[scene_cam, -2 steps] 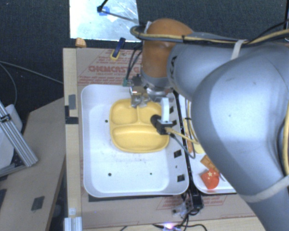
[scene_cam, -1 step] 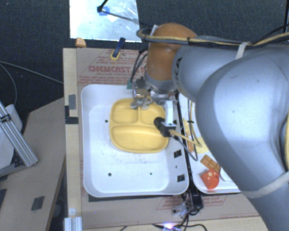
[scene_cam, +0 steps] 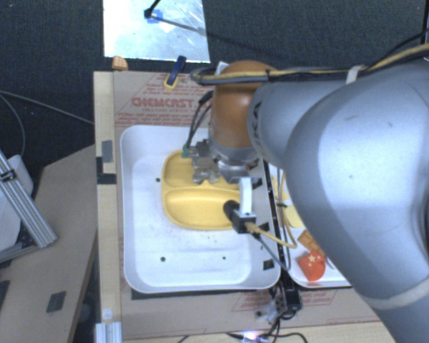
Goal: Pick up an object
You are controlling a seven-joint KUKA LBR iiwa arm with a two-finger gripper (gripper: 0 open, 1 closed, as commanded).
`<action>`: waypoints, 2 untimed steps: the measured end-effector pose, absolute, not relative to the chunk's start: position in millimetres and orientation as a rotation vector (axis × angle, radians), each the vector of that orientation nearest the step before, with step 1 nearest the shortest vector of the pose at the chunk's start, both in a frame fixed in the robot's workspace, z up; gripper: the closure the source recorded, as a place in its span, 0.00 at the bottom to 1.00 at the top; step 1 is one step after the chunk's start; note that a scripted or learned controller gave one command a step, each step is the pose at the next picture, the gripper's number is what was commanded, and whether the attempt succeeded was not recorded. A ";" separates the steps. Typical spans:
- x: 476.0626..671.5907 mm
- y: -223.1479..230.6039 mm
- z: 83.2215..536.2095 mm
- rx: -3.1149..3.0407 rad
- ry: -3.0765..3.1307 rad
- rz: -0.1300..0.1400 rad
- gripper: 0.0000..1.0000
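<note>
Grey arm [scene_cam: 357, 177] across the right of the frame, reaching down into the left white bin [scene_cam: 134, 206] at centre. Yellow object [scene_cam: 193, 209], perhaps a divided dish, mid-bin, right under the gripper [scene_cam: 214, 168]. Open or closed: cannot tell. Looks like the grasp step; next, close on the rim, lift straight up.

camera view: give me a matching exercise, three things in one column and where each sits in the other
Things:
1. yellow dish
2. red-orange object
3. blue and yellow item

Places:
A. on the cardboard beyond the bins
B. in the left bin
C. in the right bin

Pairs: 1-B, 2-C, 3-A
</note>
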State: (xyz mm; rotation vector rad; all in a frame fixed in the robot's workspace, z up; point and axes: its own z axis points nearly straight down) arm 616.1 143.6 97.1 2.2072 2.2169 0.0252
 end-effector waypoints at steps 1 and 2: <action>545.2 173.9 94.3 2.199 2.204 0.047 1.00; 526.9 187.4 94.1 2.201 2.199 0.047 1.00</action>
